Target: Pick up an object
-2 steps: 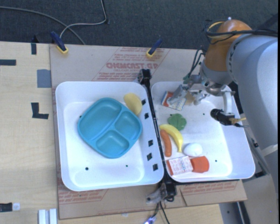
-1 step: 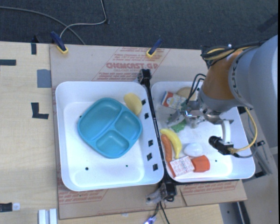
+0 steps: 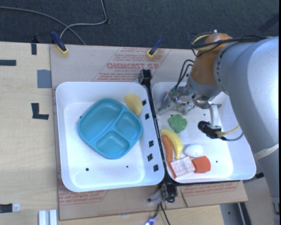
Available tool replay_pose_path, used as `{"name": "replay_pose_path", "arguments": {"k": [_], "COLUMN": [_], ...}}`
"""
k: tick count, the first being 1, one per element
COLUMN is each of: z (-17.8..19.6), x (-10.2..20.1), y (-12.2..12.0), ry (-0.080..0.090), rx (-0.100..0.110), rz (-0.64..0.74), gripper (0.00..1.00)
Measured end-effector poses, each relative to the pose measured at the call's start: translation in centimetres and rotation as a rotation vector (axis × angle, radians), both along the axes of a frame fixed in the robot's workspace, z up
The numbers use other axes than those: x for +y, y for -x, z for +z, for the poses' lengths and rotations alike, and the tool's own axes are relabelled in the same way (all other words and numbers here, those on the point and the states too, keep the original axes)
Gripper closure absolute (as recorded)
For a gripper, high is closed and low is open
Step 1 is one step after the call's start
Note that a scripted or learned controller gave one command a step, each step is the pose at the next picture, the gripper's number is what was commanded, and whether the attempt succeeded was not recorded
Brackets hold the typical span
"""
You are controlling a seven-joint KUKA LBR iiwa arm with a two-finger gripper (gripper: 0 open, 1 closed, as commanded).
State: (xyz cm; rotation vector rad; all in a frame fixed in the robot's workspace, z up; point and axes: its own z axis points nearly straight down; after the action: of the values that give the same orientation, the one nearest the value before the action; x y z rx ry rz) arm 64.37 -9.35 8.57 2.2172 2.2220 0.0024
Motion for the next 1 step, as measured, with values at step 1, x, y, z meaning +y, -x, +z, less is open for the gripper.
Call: {"name": "replay_pose_path", "arguments": {"k": [1], "z": [1.27], "x": [-0.83], "y": [-2.43], "ry": [0.0], "rx": [0.004], "rz": [0.0], "gripper": [0.0]}}
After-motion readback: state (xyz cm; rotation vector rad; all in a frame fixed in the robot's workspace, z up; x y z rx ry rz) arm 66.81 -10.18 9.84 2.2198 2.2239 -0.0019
